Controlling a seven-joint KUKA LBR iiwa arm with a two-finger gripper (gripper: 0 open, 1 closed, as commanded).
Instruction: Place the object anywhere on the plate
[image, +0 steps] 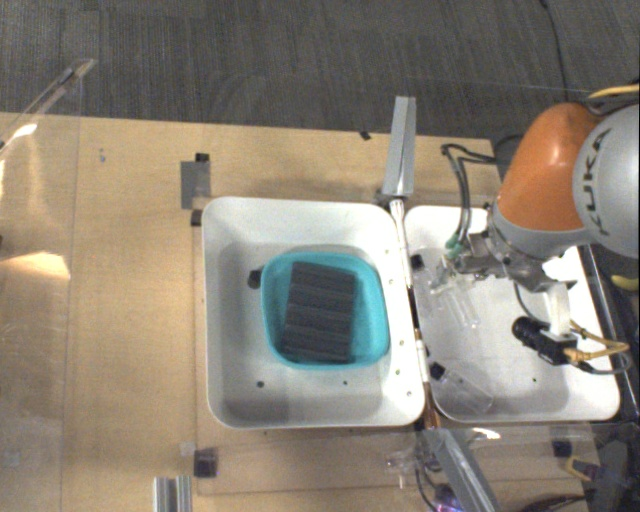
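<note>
A turquoise plate (372, 318) lies in the middle of the left white bin (225, 300). On it rests a dark grey ridged block (318, 311), lying flat and slightly tilted, wholly within the plate's rim. My gripper (455, 287) is low over the upper left part of the right bin (500, 395), well to the right of the plate and across the wall between the bins. I see nothing in the gripper.
The grey arm with its orange band (545, 185) covers the right bin's upper right. A black connector with a yellow cable (540, 340) hangs by the wrist. A small dark piece (255, 278) sits at the plate's left edge. A metal bar (401, 150) stands behind the bins.
</note>
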